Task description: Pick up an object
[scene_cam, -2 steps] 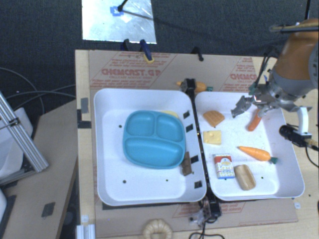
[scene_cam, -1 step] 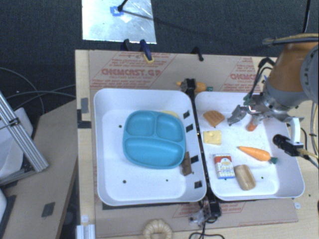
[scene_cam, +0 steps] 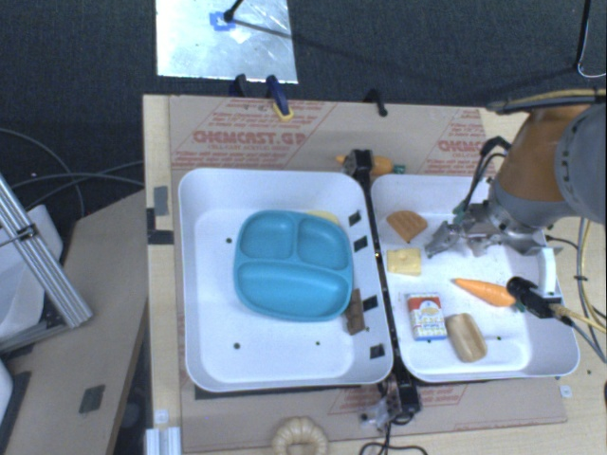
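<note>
The right bin (scene_cam: 555, 349) holds a brown toast slice (scene_cam: 408, 224), a pale yellow square (scene_cam: 404, 261), an orange carrot (scene_cam: 484, 292), a small red and white box (scene_cam: 427, 316) and a tan bread roll (scene_cam: 466, 336). My gripper (scene_cam: 448, 239) hangs over the upper middle of this bin, right of the toast and above the carrot. It stands open with nothing between its fingers. The grey arm with its orange band (scene_cam: 536, 150) comes in from the right.
The left bin (scene_cam: 204, 282) carries a blue divided plate (scene_cam: 292, 263), with a small brown piece (scene_cam: 356, 313) at its right edge and a yellow bit (scene_cam: 327, 216) behind it. A black divider (scene_cam: 372, 254) separates the bins. A tan ring (scene_cam: 302, 436) lies on the bench front.
</note>
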